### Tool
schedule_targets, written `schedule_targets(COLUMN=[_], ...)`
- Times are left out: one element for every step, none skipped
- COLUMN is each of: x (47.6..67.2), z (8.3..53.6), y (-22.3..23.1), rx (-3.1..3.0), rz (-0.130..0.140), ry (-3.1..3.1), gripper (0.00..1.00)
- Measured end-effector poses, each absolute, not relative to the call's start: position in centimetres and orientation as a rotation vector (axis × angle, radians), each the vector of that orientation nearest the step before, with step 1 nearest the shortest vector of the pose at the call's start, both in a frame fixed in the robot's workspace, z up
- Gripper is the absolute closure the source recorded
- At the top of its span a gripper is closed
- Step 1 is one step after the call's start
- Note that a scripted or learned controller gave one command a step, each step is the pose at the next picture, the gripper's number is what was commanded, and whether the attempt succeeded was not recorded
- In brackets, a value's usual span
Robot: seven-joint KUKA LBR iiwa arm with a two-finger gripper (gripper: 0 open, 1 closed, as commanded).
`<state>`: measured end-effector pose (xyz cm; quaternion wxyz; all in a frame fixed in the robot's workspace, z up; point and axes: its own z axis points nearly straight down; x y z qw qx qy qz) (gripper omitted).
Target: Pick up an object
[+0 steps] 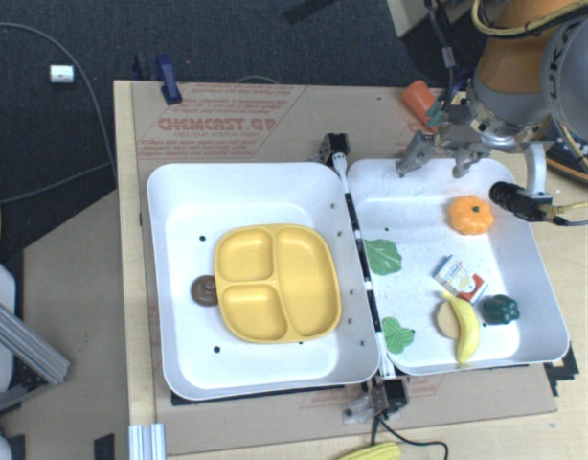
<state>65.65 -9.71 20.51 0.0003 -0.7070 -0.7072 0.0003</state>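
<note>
My gripper (436,164) hangs over the far edge of the right bin (418,357), fingers spread apart and nothing between them. In that bin lie an orange pumpkin-like toy (470,215), a small red and white box (459,278), a yellow banana (463,327), a dark green pepper (499,309) and two green leafy pieces (381,256) (397,333). The pumpkin sits just in front and to the right of the gripper.
The left bin (179,353) holds a yellow divided plate (275,283) with a brown round piece (205,290) at its left side. A black clip (336,148) sits where the bins meet at the back. Cardboard (217,118) lies under both bins.
</note>
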Motion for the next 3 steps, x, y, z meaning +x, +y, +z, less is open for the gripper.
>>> schedule_targets(x=[66.6,64.9,65.4], z=[17.7,14.5,8.4], y=[-16.5,-21.7,-20.1], rx=[-2.224,-2.222,-2.219], rz=[0.001,0.003,0.001], ry=[-2.223,-2.220,-2.221], gripper=[0.00,0.00,0.00])
